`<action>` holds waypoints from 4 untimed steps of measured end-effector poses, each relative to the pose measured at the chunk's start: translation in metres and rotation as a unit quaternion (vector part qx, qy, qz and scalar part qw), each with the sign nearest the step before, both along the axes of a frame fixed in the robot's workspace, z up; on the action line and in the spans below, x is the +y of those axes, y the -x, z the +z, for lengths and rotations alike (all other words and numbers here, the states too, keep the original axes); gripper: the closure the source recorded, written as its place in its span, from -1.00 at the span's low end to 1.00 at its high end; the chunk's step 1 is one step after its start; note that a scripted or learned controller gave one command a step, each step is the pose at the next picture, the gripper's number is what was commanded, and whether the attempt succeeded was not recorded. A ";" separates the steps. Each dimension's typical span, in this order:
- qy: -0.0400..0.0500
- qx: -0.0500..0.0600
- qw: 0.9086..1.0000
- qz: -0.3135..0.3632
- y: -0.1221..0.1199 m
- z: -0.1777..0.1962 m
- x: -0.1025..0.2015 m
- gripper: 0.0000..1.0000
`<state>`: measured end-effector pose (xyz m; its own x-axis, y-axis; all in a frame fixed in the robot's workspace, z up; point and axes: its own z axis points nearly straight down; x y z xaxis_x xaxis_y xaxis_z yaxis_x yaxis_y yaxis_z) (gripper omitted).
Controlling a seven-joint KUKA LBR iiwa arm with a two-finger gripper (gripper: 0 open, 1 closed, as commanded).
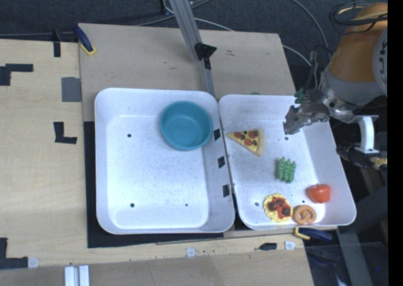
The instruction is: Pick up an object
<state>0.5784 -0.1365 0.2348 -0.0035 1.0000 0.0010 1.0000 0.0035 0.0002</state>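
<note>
Pincer (292, 125) hanging over the upper right part of the right bin (327, 152), at the end of the grey and orange arm (356, 58) entering from the right edge of the frame. Whether apart or together: cannot tell, too dark and small. Nothing seen clamped there.

Left bin (126, 171) filling the centre-left of the frame, touching the right bin along the middle. Blue bowl (186, 125) sitting upright in the left bin's upper right corner, close to the dividing rim.

In the right bin, well apart from one another: pizza slice (247, 140) toward the upper left, near the pincer but lower and to the left of it; green toy (286, 169) at the centre, below the pincer; round pizza (277, 208) near the bottom rim; red toy (319, 193) at the lower right; orange ring-shaped piece (305, 215) just beside the round pizza, at the bottom rim.
</note>
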 end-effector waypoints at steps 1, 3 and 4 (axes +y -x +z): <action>0.000 0.000 1.000 0.000 -0.021 -0.001 0.056 1.00; 0.000 0.000 1.000 0.000 -0.044 0.002 0.148 1.00; 0.000 0.000 1.000 0.000 -0.052 0.009 0.197 1.00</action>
<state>0.6309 0.0603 0.2439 -0.0041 1.0000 0.0009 1.0000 0.0041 -0.0003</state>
